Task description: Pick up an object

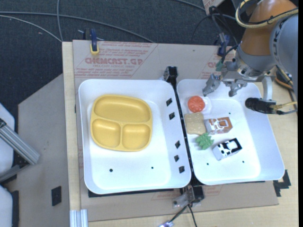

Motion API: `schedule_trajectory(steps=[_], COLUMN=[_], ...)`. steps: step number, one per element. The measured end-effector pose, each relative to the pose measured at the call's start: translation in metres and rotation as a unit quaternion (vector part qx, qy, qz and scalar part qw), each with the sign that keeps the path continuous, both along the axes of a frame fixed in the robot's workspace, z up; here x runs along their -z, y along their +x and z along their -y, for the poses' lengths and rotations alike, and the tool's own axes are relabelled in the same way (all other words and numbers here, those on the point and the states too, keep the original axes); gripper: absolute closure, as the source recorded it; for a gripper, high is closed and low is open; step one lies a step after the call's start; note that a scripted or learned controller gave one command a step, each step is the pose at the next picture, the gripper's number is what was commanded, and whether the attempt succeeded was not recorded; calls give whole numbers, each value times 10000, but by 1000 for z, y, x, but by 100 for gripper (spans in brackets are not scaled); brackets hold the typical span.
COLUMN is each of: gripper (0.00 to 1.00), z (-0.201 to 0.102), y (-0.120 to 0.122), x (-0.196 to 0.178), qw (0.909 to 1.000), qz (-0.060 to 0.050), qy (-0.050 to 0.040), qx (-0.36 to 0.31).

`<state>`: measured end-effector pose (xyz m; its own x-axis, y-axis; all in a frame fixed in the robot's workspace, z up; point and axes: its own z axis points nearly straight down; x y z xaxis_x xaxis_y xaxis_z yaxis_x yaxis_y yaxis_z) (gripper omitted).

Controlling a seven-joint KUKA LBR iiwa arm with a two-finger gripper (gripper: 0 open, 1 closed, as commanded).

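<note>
My gripper (222,86) hangs over the far edge of the right bin (265,141), its two fingers spread apart with nothing between them. Just below and left of it lies a red round object (196,104). Nearer the front lie a tan bread slice (194,124), an orange-and-white packet (220,125), a green leafy piece (204,140) and a black-and-white block (227,148). All of these rest on the bin floor, apart from the gripper.
The left bin (94,169) holds a yellow three-compartment plate (121,122). A black divider with clips (177,122) runs between the bins. A black cylinder (258,104) on the arm sticks out over the right bin's far right side.
</note>
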<state>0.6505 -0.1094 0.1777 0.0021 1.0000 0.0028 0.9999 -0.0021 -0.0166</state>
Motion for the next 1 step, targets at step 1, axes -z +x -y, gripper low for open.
schedule_trajectory(steps=[1], gripper=[0], z=[0], y=[3], x=[-10], qw=[10000], qz=[77], qy=[-9], qx=[-12])
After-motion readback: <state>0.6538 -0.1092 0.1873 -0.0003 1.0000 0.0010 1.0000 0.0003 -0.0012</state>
